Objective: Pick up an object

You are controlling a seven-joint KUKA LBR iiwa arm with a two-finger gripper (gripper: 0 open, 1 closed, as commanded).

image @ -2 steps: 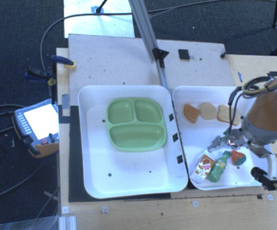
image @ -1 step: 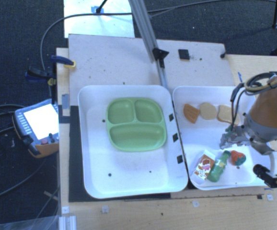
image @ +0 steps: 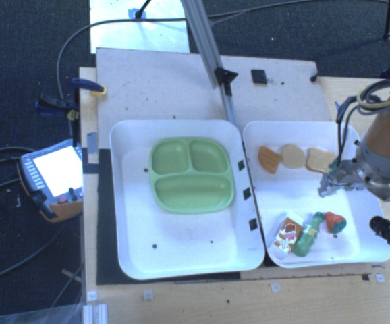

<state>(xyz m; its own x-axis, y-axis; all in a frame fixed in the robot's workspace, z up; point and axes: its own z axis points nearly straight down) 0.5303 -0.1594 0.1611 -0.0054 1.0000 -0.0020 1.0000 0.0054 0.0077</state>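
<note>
Right bin [image: 276, 201]: green bottle [image: 307, 235] lies slanted, cap toward upper right

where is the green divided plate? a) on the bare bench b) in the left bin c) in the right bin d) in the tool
b: the plate lies flat in the left bin, while the right bin holds the small food items.

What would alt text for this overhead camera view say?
A robot gripper hangs over the right bin, which holds three bread-like pieces, a green bottle, a strawberry and a packet. The left bin holds a green divided plate.
</note>
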